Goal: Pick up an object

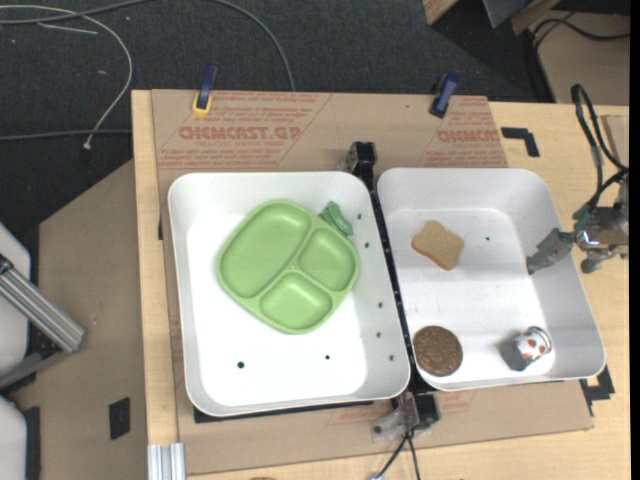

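The right bin [500,193] holds three small objects. A tan bread-shaped piece [438,245] lies near its middle left. A round brown disc [438,351] rests at the front left corner. A small white, red and silver object [526,347] lies at the front right. My gripper [562,245] shows as a grey part over the right rim of this bin, apart from all three objects, with nothing seen in it. The left bin [200,348] carries a green divided plate [288,265] with a small green item [338,218] at its far right edge.
Both bins sit on a cardboard sheet [250,128] held by blue clamps [206,87] at the back. Cables [598,148] hang along the right side near the gripper. A black clip [361,155] sits between the bins at the back.
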Tool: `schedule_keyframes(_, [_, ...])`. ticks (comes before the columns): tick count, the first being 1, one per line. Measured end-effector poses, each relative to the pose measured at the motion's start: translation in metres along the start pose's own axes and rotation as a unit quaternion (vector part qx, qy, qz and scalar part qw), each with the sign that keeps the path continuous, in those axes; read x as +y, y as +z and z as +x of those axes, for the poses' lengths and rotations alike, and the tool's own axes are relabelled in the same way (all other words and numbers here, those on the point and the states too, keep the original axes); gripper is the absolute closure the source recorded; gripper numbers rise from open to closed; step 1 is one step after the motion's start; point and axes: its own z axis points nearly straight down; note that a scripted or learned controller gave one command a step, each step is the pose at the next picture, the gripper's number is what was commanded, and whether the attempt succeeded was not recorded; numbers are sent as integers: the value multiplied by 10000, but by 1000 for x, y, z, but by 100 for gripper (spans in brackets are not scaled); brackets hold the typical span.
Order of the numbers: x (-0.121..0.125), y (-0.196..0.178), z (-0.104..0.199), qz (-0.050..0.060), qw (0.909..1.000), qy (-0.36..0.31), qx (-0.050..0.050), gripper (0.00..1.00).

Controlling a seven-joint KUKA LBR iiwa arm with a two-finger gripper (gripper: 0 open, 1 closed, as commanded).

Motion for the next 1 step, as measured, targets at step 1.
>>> schedule_keyframes(1, [3,-7,1,-67,10000,-22,-18,0])
